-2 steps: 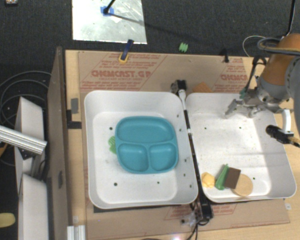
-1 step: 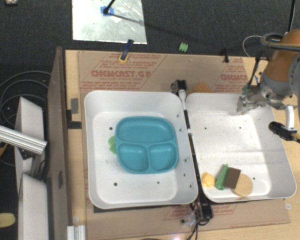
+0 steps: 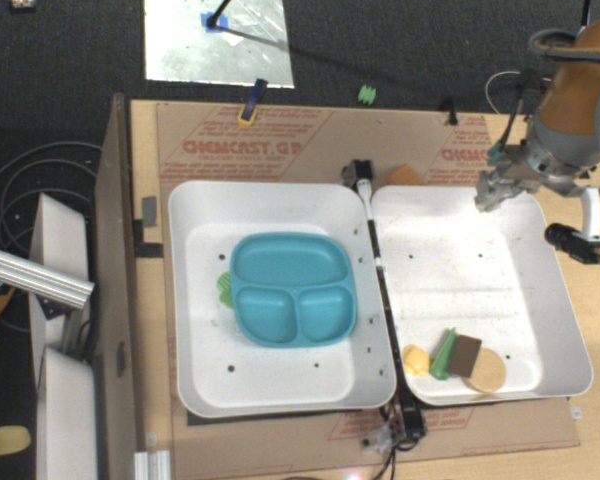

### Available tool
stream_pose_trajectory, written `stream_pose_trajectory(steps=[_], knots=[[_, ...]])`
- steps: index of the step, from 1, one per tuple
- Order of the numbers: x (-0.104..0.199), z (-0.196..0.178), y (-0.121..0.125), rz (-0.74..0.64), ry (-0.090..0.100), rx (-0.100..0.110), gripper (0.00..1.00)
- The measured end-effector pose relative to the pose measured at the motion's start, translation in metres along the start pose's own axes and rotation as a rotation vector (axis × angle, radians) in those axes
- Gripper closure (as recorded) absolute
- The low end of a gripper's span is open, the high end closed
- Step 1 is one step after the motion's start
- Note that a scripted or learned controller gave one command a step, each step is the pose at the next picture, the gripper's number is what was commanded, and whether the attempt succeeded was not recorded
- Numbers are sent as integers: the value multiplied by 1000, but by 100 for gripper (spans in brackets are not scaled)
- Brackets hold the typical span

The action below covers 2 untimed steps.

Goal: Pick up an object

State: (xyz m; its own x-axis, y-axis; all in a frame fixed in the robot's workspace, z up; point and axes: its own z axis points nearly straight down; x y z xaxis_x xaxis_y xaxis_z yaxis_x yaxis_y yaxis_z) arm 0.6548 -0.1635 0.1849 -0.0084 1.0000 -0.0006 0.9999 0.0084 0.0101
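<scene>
Objects: a yellow piece (image 3: 415, 359), green piece (image 3: 444, 355), brown block (image 3: 466, 354) and tan disc (image 3: 486, 370) cluster at the right bin's (image 3: 540, 298) near edge.
Gripper (image 3: 488, 196): over that bin's far right corner, well apart from the cluster; finger state cannot be told.
Left bin (image 3: 195, 268): holds a blue divided tray (image 3: 293, 288).

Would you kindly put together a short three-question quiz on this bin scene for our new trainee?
1. True or false: the blue divided tray lies in the right bin.
2. Which lies beside the brown block? A) green piece B) red ball C) metal spoon
3. Fill in: the end effector hovers over the right bin's ____ corner, far or near.

Key: 1 false, it lies in the left bin; 2 A; 3 far.
</scene>
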Motion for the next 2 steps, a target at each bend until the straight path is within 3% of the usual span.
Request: stream_pose_trajectory(steps=[1, 2], knots=[[-3, 6, -2, 3, -1, 6, 0], [22, 106, 0, 2, 2, 15, 0]])
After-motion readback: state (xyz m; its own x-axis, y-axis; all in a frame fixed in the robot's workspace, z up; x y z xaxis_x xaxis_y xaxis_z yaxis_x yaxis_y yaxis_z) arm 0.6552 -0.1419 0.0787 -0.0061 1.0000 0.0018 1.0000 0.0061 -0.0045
